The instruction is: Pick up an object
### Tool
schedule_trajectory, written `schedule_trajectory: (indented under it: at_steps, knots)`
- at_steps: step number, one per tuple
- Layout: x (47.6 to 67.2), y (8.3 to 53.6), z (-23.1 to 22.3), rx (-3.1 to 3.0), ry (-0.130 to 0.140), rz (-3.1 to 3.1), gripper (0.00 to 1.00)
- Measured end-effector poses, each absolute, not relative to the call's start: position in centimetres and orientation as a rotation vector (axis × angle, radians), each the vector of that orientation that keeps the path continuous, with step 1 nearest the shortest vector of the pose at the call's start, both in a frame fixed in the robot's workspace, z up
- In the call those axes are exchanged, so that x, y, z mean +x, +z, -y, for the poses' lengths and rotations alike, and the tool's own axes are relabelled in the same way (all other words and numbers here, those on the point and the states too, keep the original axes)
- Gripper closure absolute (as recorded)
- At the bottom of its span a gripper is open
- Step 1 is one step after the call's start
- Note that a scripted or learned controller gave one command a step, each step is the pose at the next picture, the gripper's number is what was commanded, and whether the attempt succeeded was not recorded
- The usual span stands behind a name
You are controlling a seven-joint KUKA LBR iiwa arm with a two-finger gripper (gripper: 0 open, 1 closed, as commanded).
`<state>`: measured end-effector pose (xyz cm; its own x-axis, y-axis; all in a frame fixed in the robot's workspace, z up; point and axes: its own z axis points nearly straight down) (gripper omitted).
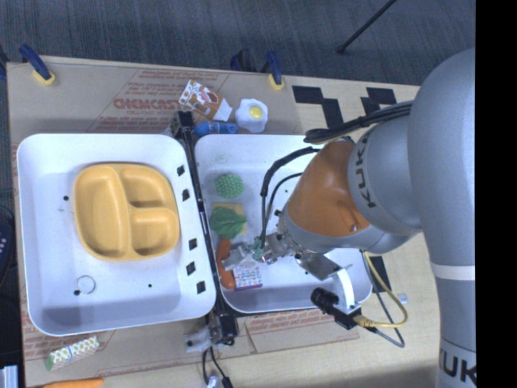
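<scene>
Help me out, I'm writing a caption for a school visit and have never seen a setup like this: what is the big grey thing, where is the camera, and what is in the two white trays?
The big grey thing with the orange band is a robot arm, reaching in from the right. The single camera is fixed above the bench, looking down at a slant. The arm's hand is low over the right bin; the arm hides whether anything is gripped, so I cannot tell if it holds something. The left bin holds a yellow divided plate. The right bin holds small toy items: a green bumpy ball, a green and yellow piece, an orange piece and a small printed box. More small items lie outside the bins on the cardboard.
</scene>
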<state>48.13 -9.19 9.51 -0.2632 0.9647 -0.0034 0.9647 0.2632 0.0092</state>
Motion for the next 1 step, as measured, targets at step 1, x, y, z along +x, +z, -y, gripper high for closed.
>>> schedule_trajectory:
  at_steps: [1]
  knots:
    - [47.94, 9.46, 9.64, 2.041, 0.009, -2.38, 0.0]
